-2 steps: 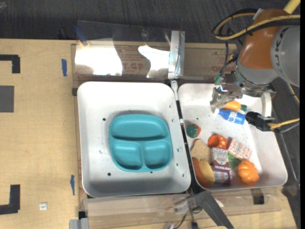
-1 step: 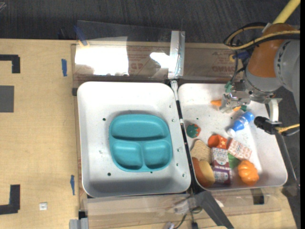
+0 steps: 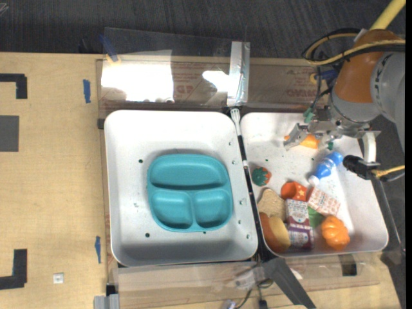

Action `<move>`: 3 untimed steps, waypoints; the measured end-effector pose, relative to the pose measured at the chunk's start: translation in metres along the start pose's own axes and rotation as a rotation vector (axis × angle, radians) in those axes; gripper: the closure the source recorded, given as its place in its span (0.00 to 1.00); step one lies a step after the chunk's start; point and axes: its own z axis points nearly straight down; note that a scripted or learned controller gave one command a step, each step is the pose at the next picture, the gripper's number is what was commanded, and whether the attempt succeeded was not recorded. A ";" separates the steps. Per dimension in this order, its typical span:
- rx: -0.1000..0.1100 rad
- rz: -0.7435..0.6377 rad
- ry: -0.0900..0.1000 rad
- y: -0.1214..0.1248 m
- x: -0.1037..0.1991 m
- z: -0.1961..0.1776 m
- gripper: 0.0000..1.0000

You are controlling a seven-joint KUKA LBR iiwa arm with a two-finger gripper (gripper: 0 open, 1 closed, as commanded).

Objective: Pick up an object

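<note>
Over the right bin [image 3: 380, 227] I see the gripper [image 3: 308, 136], fingers hidden, state unclear. Orange piece [image 3: 309, 143] touches it; bottle [image 3: 324, 167] lies just below-right, long axis diagonal.

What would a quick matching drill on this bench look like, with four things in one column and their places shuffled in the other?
Things:
1. teal tray
2. blue bottle
3. orange fruit
4. gripper

Places:
A. near the front right corner of the right bin
B. over the back part of the right bin
C. middle of the left bin
D. lying in the right bin just in front of the gripper, toward its right side

Pairs: 1-C, 2-D, 3-A, 4-B
</note>
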 end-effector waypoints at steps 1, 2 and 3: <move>0.002 0.000 0.000 0.000 -0.001 -0.008 1.00; 0.003 0.000 0.000 -0.001 -0.001 -0.007 0.00; 0.005 0.000 0.000 -0.001 -0.001 -0.015 1.00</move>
